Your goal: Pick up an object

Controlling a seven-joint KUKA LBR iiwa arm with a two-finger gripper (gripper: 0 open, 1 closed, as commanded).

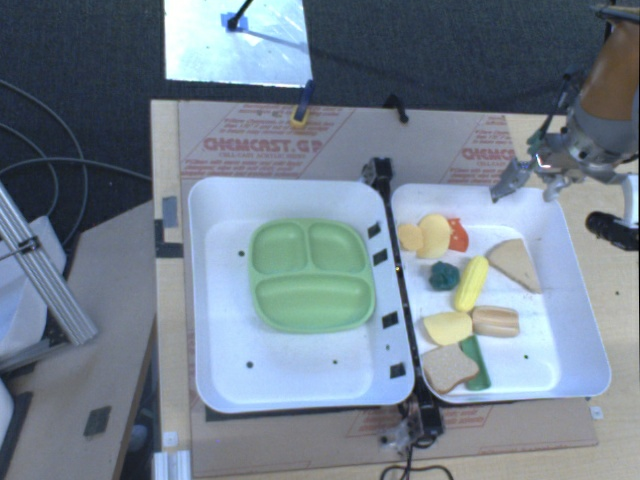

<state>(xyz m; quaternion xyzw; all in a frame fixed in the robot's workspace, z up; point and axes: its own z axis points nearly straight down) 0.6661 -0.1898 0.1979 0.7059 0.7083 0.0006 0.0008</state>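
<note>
We see the right bin crowded through its middle: a corn cob, a bread slice, a hot dog bun and a sandwich wedge lie close together, leaving bare floor along its far and right edges. In the left bin, a green divided plate fills the centre, with open white margin all round it.

A robotics lab: two white bins clamped side by side on a cardboard-covered surface, loose black cables trailing over dark carpet, an aluminium frame rail, and toy plastic food as test objects.
</note>
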